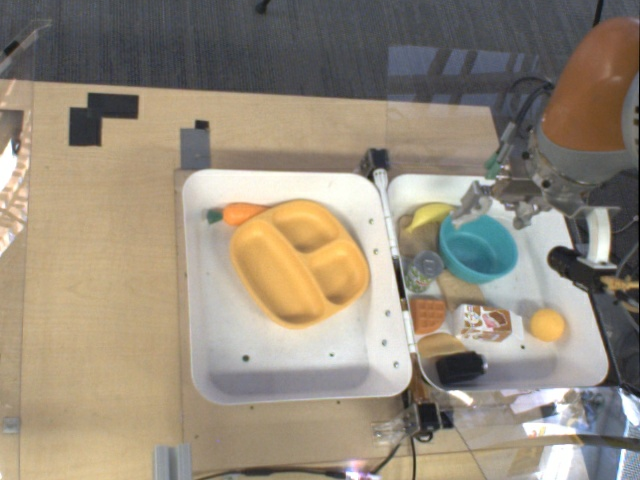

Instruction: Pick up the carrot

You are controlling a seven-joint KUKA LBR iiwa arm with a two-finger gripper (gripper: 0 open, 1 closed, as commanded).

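Orange and stiff, the carrot (243, 213) looks light; we would pinch its middle. We cannot tell the claw (505, 196) state.

text: none legible | carton (484, 322): printed pattern, perhaps lettering, too blurred to read

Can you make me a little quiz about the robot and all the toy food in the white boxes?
1. True or false: the carrot lies in the same bin as the yellow divided plate.
2. Which thing sits nearest the gripper? A) the carrot B) the teal bowl C) the waffle
3. Fill in the gap: the banana lies in the ___ bin.

Key
1. True. The carrot rests at the plate's upper left edge, in the left bin.
2. B. The gripper hangs just above the bowl, over the right bin.
3. Right.
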